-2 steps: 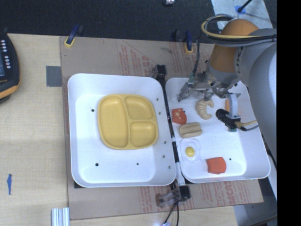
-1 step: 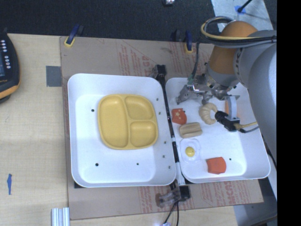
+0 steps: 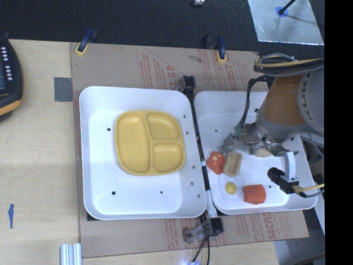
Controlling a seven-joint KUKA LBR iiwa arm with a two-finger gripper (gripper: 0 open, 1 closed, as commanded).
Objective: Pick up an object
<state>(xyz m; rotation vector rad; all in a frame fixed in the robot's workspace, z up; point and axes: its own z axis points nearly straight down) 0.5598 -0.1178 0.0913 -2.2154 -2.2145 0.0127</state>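
Far L edge of the tabletop (image 3: 38,148): a black-and-orange handset (image 3: 7,76), partly cut off by the frame, w/ a grey tape square (image 3: 62,89) just R of it and a small blue mark (image 3: 11,214) near the front-L corner. A brown cardboard sheet (image 3: 138,65) covers the mid tabletop. One yellow-and-blue clamp (image 3: 84,42) is on its back-L corner, a second clamp (image 3: 220,48) further R on the back edge. On the sheet, the L bin (image 3: 91,192) holds a yellow divided plate (image 3: 150,142) w/ three compartments, lying flat approx at the bin's centre, a bit toward the back edge. The R bin (image 3: 218,112) sits right beside it, rims touching. In the R bin, a red-orange piece (image 3: 215,162) w/ a pale star mark lies against the L wall, touching a tan cylinder (image 3: 232,163) on its R. Nearer the front edge is a small white disc w/ a yellow centre (image 3: 230,189), and just R of that a red block (image 3: 254,194), close to the front wall. The end effector (image 3: 233,142) is low in the R bin, just behind the tan cylinder and red-orange piece; contact w/ either is unclear, and I can't tell if it's open or closed. Nothing visibly gripped. The arm (image 3: 284,106), orange band showing, comes in over the R bin's back-R corner.
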